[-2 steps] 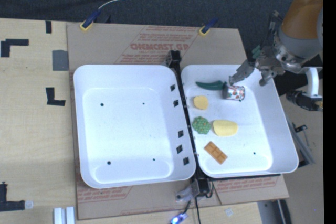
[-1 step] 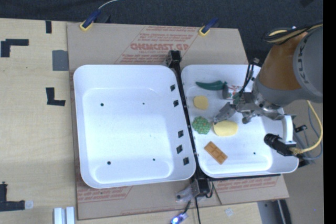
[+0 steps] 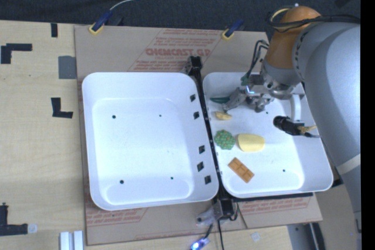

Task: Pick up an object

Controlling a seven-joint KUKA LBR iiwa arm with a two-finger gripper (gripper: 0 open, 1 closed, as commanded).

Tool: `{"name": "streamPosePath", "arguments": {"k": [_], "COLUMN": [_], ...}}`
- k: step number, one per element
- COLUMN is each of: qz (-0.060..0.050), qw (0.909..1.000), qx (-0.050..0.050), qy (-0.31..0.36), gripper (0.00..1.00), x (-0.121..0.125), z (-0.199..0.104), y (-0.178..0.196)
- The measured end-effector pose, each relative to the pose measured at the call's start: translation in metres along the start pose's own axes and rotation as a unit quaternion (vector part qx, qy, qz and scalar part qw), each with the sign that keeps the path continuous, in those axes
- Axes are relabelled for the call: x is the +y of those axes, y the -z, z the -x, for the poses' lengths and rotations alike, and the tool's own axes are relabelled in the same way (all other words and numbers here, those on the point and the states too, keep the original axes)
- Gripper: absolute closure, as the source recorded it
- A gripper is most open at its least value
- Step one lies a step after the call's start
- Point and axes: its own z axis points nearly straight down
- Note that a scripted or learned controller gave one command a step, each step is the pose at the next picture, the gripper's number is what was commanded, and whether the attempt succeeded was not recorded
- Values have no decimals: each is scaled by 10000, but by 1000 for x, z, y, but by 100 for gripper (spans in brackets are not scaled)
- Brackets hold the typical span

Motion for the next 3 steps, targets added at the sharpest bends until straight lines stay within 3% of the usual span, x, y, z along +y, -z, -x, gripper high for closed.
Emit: {"name": "streamPosePath", "arguments": {"k": [1,2,3], "qz": [224,267,171], "qw": [9997,9996,9998], "qx": [-30,-34,-68], "qy": [-15,42,53], "gripper": [0,0,0], "x": [-73,-16,7], "z": [87,79,39], "y": [7,56,12]}}
